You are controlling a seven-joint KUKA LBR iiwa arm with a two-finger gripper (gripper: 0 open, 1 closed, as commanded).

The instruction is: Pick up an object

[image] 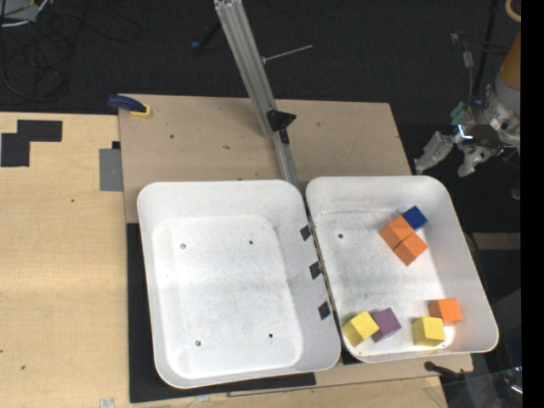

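Camera view from above the bench (pixel 68 270), whose pale wooden top carries two shallow white bins set side by side. One left bin (pixel 161 206), the larger-looking of the pair, sits toward seven o'clock of the picture centre. One right bin (pixel 476 287) lies toward four o'clock and holds every loose object. One long aluminium rail (pixel 251 75) slants from twelve o'clock down to the seam between the bins. One arm enters from the upper right at two o'clock; its gripper (pixel 450 155) hangs outside the right bin, just beyond that bin's upper right corner, over the dark floor. Two pale fingers (pixel 432 153) stand spread apart, with nothing between them.

Blocks counted in the right bin: seven in all.
- Two orange blocks (pixel 403 239), touching one another, at about two o'clock within the bin.
- One blue block (pixel 415 218), touching the orange pair on its upper right side.
- One yellow block (pixel 360 326) at seven o'clock of the bin, near the bottom left corner.
- One purple block (pixel 386 321), touching that yellow block on its right.
- One second yellow block (pixel 427 331) at five o'clock of the bin.
- One smaller-looking orange block (pixel 447 310), touching the second yellow block at its upper right.

One small blue-and-yellow clamp (pixel 129 104) rests at the board's far left corner, at ten o'clock.
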